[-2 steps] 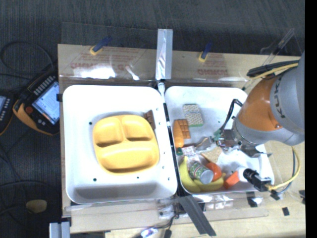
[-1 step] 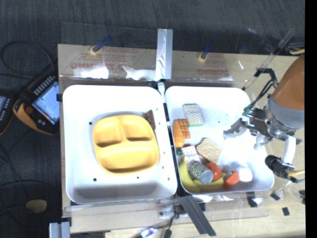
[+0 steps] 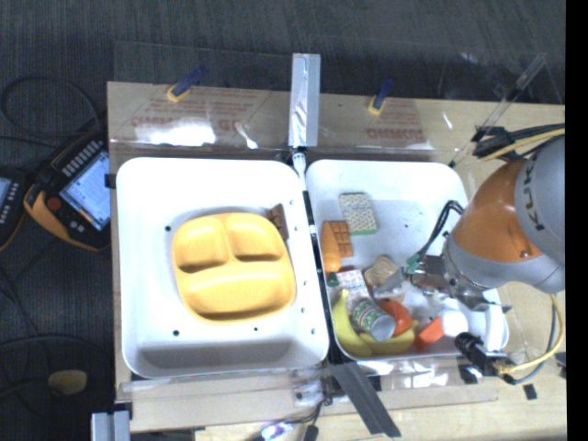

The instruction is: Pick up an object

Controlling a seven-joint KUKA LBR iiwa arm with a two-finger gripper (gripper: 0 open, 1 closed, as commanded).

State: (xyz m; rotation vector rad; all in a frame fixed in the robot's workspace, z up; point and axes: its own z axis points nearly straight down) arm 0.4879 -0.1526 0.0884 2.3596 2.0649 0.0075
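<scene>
At the near side of the right bin (image 3: 432, 177) lies the pile I work on: a banana (image 3: 354, 331) along the near wall, a small can (image 3: 369, 318) on top of it, and orange pieces (image 3: 402, 320) just to the right. My gripper (image 3: 424, 283) comes in from the right, low over this pile, beside a crumpled tan piece (image 3: 381, 272). I cannot tell if my fingers are open or closed, because my wrist and some cables cover them, and I see nothing between them.

To do this step well, I think I should choose one thing that stands a little free, maybe the can, come down straight over it, and close only when it is between the fingers. The things touch each other, so a slanted approach could push them away.

Farther in the bin are an orange waffle-like block (image 3: 336, 239) and a pale green block (image 3: 358, 212). The left bin (image 3: 138, 274) holds a yellow tray (image 3: 234, 265); a small brown thing at its far right corner is hard to name.
</scene>
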